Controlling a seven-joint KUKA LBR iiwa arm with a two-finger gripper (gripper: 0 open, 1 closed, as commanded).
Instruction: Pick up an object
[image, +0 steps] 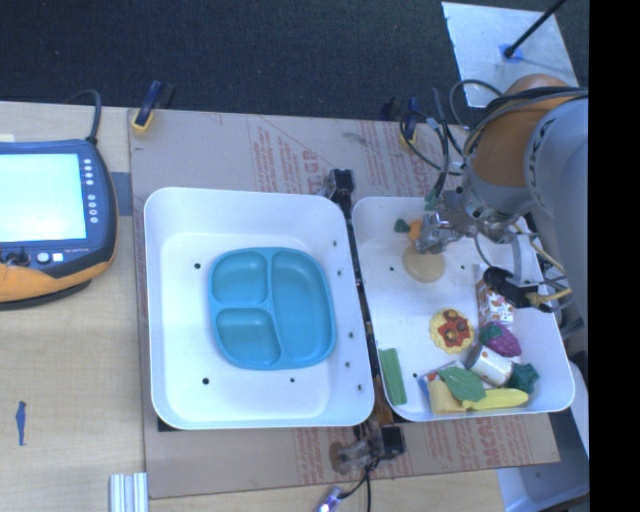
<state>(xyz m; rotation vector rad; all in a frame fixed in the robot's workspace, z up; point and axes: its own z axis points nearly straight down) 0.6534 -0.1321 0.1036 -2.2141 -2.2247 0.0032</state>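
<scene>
Cardboard-covered bench carries two white bins. Over the right bin (560, 395), the gripper (432, 236) hangs just above a tan round cookie (424, 266); its grasp state cannot be told. Such a flat piece could slip free during lifting.

Two shallow white plastic bins are sitting side by side on the worktop (70, 380). The left bin (170, 300) is holding a blue three-part plastic plate (271, 306) at its middle. The right bin (385, 235) is holding a round tan disc (424, 267) near its far end, a small pizza toy (451, 329) further forward, and a heap of toy food (487, 378) crowding its near right corner. The arm's hand (433, 229) is hanging just behind the disc. A grey-and-orange control tablet (48, 215) is lying left of both bins.
</scene>
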